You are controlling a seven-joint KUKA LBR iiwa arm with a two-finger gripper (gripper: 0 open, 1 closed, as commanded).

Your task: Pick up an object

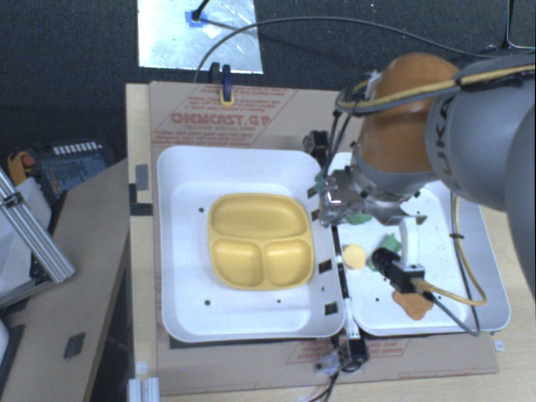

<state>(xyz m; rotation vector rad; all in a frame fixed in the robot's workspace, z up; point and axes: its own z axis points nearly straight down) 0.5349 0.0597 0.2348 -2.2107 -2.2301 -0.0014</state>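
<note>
My gripper (338,205) hangs low over the left side of the right bin (469,308), close to the wall between the two bins, under the grey arm and its orange band. A small green piece (361,219) shows right beside it, partly hidden by the wrist. A pale yellow round object (354,256) lies just below the gripper on the bin floor. Another green object (390,243) lies a little to the right. An orange-brown flat object (414,306) rests near the bin's front edge.
The left bin (180,224) holds a yellow divided tray (258,239) in its middle. Cardboard lies under both bins. A blue and yellow clamp (225,85) sits at the back edge of the bench.
</note>
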